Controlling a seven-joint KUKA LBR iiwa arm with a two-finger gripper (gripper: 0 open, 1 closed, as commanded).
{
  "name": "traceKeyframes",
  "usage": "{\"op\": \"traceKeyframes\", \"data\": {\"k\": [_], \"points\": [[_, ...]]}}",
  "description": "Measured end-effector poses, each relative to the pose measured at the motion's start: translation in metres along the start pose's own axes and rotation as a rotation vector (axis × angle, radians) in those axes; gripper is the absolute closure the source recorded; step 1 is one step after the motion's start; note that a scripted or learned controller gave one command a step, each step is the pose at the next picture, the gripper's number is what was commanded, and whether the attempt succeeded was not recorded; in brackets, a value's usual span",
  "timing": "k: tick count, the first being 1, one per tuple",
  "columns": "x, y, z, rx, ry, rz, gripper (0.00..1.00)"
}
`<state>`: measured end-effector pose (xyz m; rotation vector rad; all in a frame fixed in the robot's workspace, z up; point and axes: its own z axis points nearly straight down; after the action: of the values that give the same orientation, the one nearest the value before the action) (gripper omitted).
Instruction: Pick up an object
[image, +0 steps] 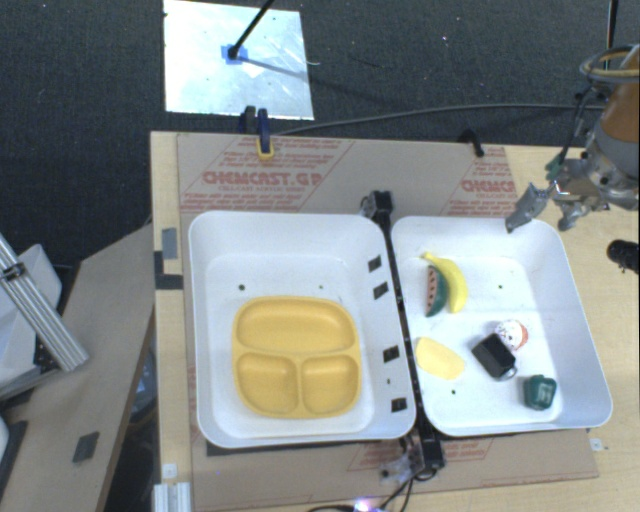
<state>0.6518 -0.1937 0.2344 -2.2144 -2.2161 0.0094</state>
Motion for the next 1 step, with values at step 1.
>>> {"op": "traceKeyframes", "data": {"k": [1], "points": [[0.0008,0.0024,-0.0086,-0.013,-0.003,-0.003,0.00]]}}
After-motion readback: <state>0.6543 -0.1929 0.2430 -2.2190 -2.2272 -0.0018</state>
